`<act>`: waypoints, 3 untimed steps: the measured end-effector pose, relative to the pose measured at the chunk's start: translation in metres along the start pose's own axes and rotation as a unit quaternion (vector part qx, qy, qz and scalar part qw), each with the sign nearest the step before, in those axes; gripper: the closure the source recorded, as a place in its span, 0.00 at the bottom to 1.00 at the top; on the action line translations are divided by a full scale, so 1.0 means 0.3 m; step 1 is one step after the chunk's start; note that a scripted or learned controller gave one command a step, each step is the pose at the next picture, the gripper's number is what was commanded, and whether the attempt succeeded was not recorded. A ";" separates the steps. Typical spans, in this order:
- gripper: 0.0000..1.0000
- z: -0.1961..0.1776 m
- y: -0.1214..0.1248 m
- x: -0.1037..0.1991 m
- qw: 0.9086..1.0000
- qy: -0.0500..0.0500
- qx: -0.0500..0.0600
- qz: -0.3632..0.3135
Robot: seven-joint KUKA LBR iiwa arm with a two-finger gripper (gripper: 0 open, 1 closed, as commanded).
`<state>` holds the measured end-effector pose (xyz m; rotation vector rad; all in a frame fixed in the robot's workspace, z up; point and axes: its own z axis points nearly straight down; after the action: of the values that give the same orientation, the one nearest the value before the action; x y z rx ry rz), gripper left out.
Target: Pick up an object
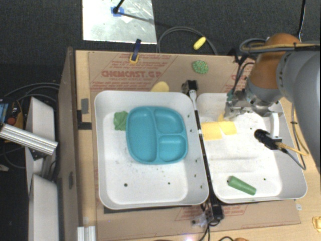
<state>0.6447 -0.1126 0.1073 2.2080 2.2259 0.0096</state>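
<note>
**A:** The pincer (230,110) hangs low over the far left corner of the right bin (281,185). From this angle I cannot tell whether it is wide or narrow.

**B:** What lies closest to it?

**A:** Two yellow pieces, a pale block (210,131) and a brighter bit (228,127), touching each other on the bin floor. They sit just beside the pincer, toward the near side and a little to the view's left. As a pair they run left to right across the view.

**B:** And the green one?

**A:** The green stick (242,185) lies well apart from the pincer, near the front wall of the same bin. Its long axis slants down toward the view's right.

**B:** So the yellow pair is the likely pick?

**A:** I judge so. A short shift toward the near left would put the pincer over them. The pale block lies close to the wall beside the left bin (108,185), so room looks tight on that side.

**B:** And the surroundings?

**A:** The bin floors are flat and white, with a few dark specks. The left bin holds a blue plate (155,134) with a green scrap (120,119) touching its left edge. Both bins rest on cardboard (130,74).
</note>
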 end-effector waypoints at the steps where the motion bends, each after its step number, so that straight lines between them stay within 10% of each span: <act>1: 0.00 0.002 -0.001 0.000 1.000 0.000 0.000 0.000; 2: 0.00 0.079 -0.017 0.023 1.000 0.000 0.005 0.001; 3: 1.00 0.038 -0.012 0.022 1.000 0.000 0.002 0.001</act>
<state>0.6412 -0.1061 0.0959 2.2117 2.2267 0.0046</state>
